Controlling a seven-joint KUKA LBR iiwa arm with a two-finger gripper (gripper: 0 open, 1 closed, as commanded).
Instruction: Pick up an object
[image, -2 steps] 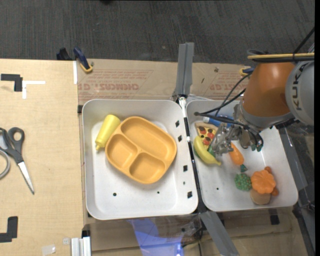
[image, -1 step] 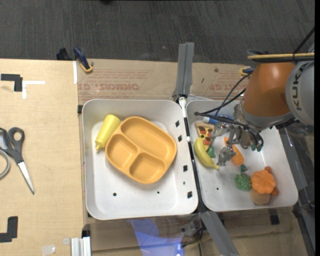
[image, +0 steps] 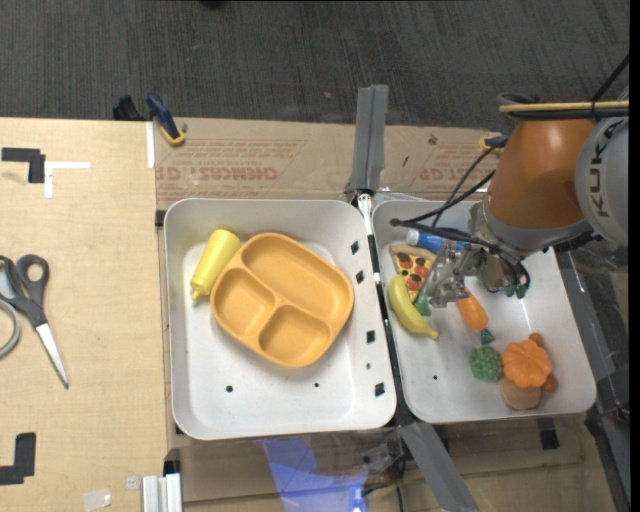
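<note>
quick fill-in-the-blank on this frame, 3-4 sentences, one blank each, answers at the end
1. The orange divided plate lies in the ____ bin.
2. The yellow bottle lies against the plate's ____ side.
3. The banana lies in the right bin, just below the toy ____ slice.
4. The tool hangs over the ____ bin.

Missing words: left; left; pizza; right
</note>
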